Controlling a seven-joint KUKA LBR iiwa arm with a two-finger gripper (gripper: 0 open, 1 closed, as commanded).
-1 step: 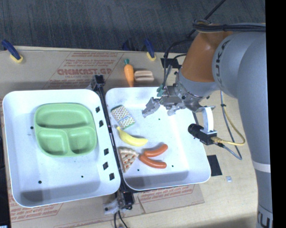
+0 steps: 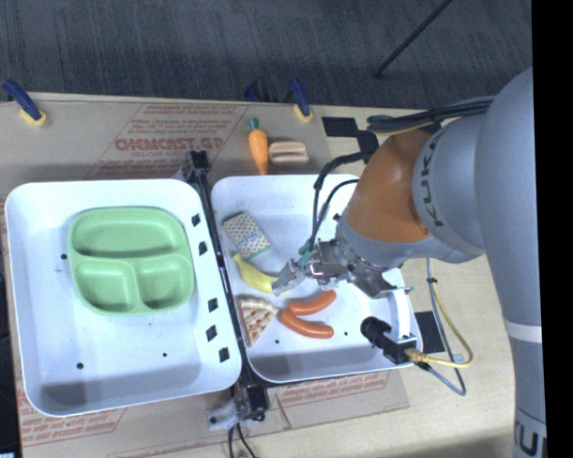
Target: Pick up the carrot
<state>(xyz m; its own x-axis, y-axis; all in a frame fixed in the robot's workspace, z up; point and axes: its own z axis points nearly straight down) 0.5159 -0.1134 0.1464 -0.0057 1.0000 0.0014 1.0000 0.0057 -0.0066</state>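
The carrot (image 2: pixel 257 147), orange with a green top, lies on the cardboard just beyond the far rim of the right bin (image 2: pixel 295 190), outside both bins. My gripper (image 2: pixel 293 274) hangs low inside the right bin, well nearer the camera than the carrot. It sits just right of a yellow banana (image 2: pixel 253 274) and above two orange-red sausages (image 2: pixel 311 303). The wrist and the orange band hide the part of the bin behind the gripper.
A small tan bun-like item (image 2: pixel 288 154) lies right beside the carrot. The right bin also holds a patterned can (image 2: pixel 247 232) and a waffle-like wedge (image 2: pixel 257 318). A green divided plate (image 2: pixel 133 259) sits in the left bin. Blue clamps (image 2: pixel 301 101) stand at the bench's far edge.
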